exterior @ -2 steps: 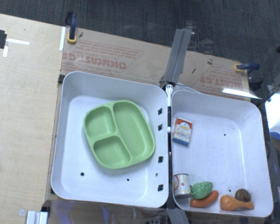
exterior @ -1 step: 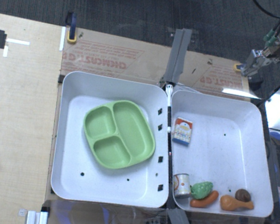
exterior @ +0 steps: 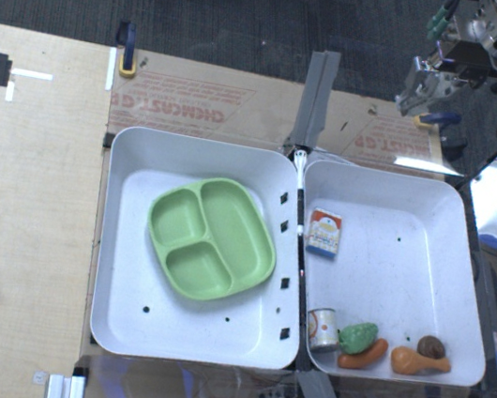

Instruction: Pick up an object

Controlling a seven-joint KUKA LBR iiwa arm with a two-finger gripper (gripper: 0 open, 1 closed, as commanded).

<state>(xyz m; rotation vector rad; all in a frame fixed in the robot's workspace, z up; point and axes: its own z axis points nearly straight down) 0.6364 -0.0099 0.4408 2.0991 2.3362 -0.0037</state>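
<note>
Hand (exterior: 427, 89), grip state unclear, hangs beyond right bin's (exterior: 457, 203) far rim, apparently clear of contents.

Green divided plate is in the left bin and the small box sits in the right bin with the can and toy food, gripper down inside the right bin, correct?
Not quite. The camera view shows the gripper above the bench beyond the right bin, not inside it. The rest is right.

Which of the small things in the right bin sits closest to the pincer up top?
The small red-and-blue carton; the others lie along the bin's bottom edge.
</note>
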